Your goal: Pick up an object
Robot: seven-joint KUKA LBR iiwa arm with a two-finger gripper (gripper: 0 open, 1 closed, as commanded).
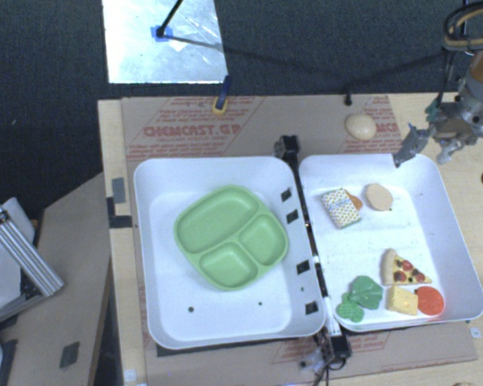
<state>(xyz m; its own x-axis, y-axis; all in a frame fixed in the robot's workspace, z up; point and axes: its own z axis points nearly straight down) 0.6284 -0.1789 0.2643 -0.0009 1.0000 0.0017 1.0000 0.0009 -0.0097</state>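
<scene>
Overhead slanted view of the counter [121, 228] bearing two shallow white bins side by side. The left white bin [156, 193] carries a pale green three-compartment plastic plate [231, 236], lying flat near its centre with every compartment bare; judged from the layout, it serves as a possible receiving place rather than as a thing to grasp.

The right white bin [447, 216] holds the candidate objects in two loose groups, well apart from each other. Toward its far edge lie a small blue-and-white patterned packet [339, 207], touching a small orange piece [355, 201], and just beside them a round tan disc like a biscuit [379, 197]. Near the bin's front right corner sit a toy pizza slice with red dots [403, 268], a yellow cheese-like wedge [401, 301], a flat red disc [430, 300] and a green leafy toy vegetable [360, 295], crowded close together. A pale egg-shaped object [361, 125] rests on the counter beyond the bin's far edge.

The two-finger gripper [425, 143] hangs above the far right corner of the right bin, fingers spread apart and grasping nothing. Its position over the bin's rim suggests an approach not yet committed to one object; the tan disc is the nearest and stands free enough for a clean grasp.
</scene>
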